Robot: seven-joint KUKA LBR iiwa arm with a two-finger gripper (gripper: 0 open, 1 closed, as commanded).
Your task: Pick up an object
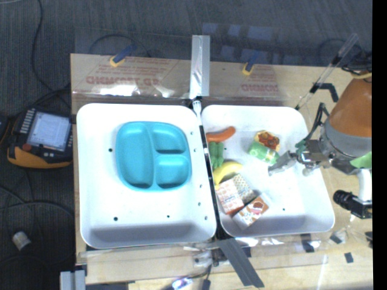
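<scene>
My gripper [295, 163] hangs open over the right side of the right bin [302, 213], with nothing between its fingers. Just left of it lies a green and red packet [265, 145]. Further left in the same bin are a red sausage-shaped toy [221, 134], a green piece [216, 153] and a yellow banana [225, 171]. Two small printed boxes [234, 192] [252, 210] lie near the bin's front. The grey arm with its orange band [357, 109] comes in from the right.
The left bin [97, 219] holds a blue divided tray [154, 154]. A metal divider [208, 180] runs between the bins. A handheld pendant [39, 138] lies on the floor to the left. Cables and brackets stand at the bench's right edge [354, 201].
</scene>
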